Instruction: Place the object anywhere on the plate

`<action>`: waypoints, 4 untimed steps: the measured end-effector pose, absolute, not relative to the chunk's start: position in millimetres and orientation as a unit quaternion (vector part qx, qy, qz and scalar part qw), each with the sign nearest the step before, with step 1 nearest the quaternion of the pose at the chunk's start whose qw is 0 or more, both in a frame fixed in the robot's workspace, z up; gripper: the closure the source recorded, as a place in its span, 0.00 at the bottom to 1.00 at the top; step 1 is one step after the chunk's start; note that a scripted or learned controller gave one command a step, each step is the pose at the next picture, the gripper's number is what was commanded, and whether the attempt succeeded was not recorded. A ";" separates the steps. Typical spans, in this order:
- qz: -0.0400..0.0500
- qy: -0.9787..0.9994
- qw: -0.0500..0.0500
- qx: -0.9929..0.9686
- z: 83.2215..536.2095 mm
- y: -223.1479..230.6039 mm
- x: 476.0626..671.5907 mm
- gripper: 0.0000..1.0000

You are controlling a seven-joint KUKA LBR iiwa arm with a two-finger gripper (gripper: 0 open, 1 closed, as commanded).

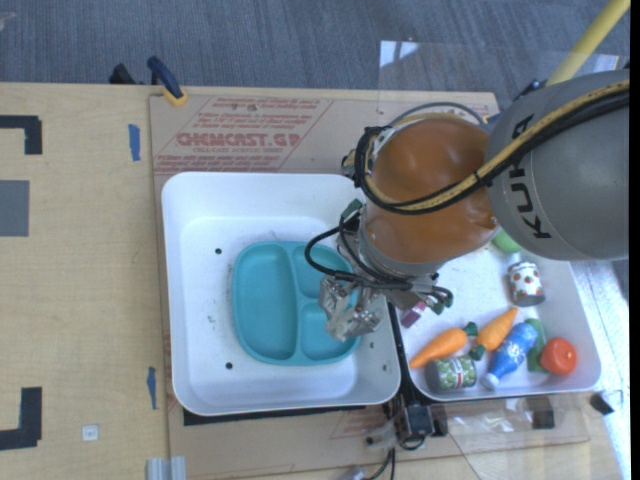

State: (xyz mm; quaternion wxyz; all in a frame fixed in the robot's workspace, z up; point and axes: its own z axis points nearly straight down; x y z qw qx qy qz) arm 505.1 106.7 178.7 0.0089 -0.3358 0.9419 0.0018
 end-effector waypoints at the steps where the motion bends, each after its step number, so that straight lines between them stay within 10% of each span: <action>1: 0.002 0.942 0.008 -0.336 178.1 106.6 504.8 0.00; 2: 0.002 0.941 0.014 -0.337 189.5 109.8 507.1 1.00; 3: 0.002 0.933 0.005 -0.359 214.1 182.7 490.6 1.00; 4: 0.001 0.934 0.004 -0.358 213.3 180.3 491.1 0.00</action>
